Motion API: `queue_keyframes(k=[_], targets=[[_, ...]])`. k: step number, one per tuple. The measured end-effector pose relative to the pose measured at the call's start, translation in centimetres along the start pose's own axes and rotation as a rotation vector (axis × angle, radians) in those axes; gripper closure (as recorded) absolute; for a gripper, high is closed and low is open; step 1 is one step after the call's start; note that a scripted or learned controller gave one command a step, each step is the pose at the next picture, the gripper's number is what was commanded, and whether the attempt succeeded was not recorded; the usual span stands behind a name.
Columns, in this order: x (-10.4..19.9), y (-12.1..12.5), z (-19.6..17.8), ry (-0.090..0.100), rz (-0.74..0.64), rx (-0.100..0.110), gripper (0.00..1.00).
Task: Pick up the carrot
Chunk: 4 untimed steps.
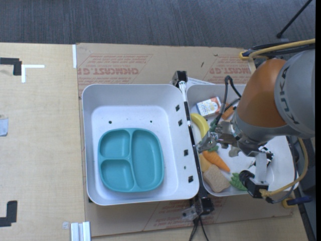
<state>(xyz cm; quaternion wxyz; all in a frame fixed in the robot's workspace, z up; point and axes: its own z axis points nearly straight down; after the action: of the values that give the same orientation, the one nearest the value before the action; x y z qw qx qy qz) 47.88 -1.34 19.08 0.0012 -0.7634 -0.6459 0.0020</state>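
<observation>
My gripper (210, 140) hangs low in the right bin (281, 185), how its tips stand I cannot tell; the carrot (217, 159) lies just at its 5 o'clock, beside the banana (200, 124); a teal plate (131, 160) sits in the left bin (130, 95).

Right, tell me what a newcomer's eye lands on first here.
The bulky grey arm with its orange band looms over the right white bin. Beneath it lies a small orange toy carrot, between a yellow banana and a tan bread slice. A teal three-compartment plastic plate sits in the left white bin.
</observation>
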Motion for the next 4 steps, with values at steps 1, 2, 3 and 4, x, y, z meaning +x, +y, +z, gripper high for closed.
queue_keyframes(k=[1,2,3,4], targets=[[0.0,0.0,0.0,0.000,0.000,0.000,0.00],[0.0,0.0,0.0,0.000,0.000,0.000,0.00],[0.0,0.0,0.0,0.000,0.000,0.000,0.00],[-10.7,1.7,4.7,0.000,-0.004,-0.002,0.00]])
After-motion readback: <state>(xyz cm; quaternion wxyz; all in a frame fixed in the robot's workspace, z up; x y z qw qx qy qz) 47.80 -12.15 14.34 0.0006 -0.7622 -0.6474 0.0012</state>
